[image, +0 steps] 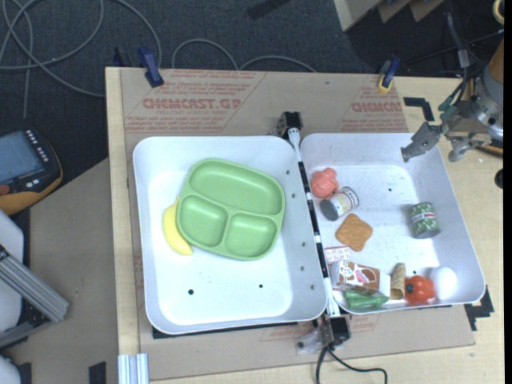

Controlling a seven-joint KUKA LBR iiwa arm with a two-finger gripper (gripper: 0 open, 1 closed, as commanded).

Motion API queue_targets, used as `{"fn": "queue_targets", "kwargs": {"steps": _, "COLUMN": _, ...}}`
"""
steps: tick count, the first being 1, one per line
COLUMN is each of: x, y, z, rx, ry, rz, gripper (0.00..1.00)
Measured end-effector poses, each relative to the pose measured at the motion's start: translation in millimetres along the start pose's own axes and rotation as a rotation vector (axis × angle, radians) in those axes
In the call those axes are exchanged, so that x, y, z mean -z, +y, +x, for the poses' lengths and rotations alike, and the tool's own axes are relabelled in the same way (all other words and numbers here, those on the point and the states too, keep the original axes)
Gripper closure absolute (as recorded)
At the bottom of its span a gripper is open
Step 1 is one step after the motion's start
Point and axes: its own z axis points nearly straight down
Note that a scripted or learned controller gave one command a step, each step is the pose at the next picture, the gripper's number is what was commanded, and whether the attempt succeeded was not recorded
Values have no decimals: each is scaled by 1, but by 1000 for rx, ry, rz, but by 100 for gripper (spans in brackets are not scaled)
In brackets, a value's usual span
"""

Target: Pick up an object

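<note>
Left bin [152,214]: green divided tray [230,209] lying flat, long axis slanting toward bin's far right corner; yellow banana [174,229] tucked against its left edge, running near-to-far. Near half of this bin is bare white. Right bin [452,214]: pink ball [323,182], small can [339,204] on its side, tan cracker [354,231] by the left wall; green can [423,219] alone toward right wall; packet [357,276], tomato [418,290], white egg [443,279] crowd the near edge. Centre open. Gripper [448,134] above far right corner, fingers spread, holding nothing. Cardboard-covered bench [240,94], dark carpet with cables beyond.
</note>
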Motion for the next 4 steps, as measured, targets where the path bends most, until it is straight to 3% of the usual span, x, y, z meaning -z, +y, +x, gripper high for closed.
{"fn": "queue_targets", "kwargs": {"steps": 1, "x": -99, "y": -6, "z": 53, "rx": 1, "ry": 1, "rz": 3, "gripper": 0}}
{"fn": "queue_targets", "kwargs": {"steps": 2, "x": -164, "y": -41, "z": 64, "rx": -1, "ry": 1, "rz": 4, "gripper": 0}}
{"fn": "queue_targets", "kwargs": {"steps": 3, "x": -178, "y": -63, "z": 77, "rx": -1, "ry": 2, "rz": 3, "gripper": 0}}
{"fn": "queue_targets", "kwargs": {"steps": 4, "x": -168, "y": -62, "z": 77, "rx": -1, "ry": 1, "rz": 1, "gripper": 100}}
